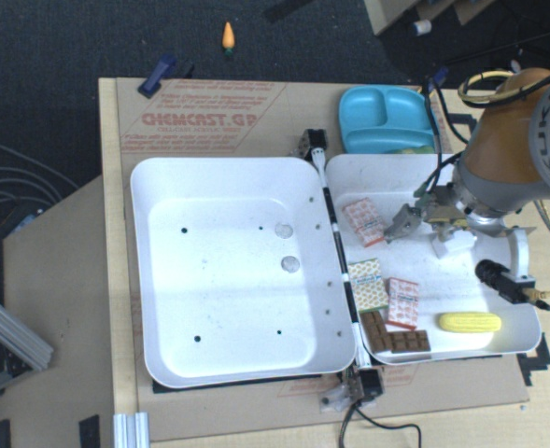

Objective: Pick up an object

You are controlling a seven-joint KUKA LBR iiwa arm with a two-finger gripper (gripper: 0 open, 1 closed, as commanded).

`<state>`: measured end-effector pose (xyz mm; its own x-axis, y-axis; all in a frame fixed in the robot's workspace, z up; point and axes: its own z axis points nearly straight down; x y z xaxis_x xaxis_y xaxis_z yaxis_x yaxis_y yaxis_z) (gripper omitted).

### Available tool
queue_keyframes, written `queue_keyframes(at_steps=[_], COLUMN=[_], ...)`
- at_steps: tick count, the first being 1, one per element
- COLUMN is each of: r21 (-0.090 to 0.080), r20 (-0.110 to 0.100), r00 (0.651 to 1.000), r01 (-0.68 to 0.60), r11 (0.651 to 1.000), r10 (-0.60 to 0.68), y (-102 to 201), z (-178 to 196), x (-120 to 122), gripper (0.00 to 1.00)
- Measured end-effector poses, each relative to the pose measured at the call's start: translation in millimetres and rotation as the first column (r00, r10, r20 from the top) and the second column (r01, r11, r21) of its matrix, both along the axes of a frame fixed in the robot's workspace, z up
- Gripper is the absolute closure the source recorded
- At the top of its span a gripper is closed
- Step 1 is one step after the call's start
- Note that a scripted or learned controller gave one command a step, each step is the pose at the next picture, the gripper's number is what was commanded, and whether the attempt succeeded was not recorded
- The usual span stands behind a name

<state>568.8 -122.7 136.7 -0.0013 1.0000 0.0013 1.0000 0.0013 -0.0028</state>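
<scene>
A: Jaws of the gripper (422, 215) — spread or closed, I cannot tell; nothing visibly held.

B: Nearest target?

A: Red-patterned packet (363, 221), just left of it in the right bin (387, 168), long axis running top to bottom, slightly tilted.

Yellow corn cob (471, 322) (brown chocolate bar (395, 332))

The grey arm (508, 152) reaches in from the right, wrist angled downward.
</scene>
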Motion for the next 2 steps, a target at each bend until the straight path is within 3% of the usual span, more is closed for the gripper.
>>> queue_keyframes(at_steps=[1,2], r21=[-0.002,-0.002], r20=[0.008,0.013], r00=[1.0,1.0], r01=[0.001,0.0], r11=[1.0,1.0], r10=[-0.001,0.0], y=[22.1,25.4], z=[-48.5,-47.2], x=[32.7,100.8], gripper=[0.0,0.0])
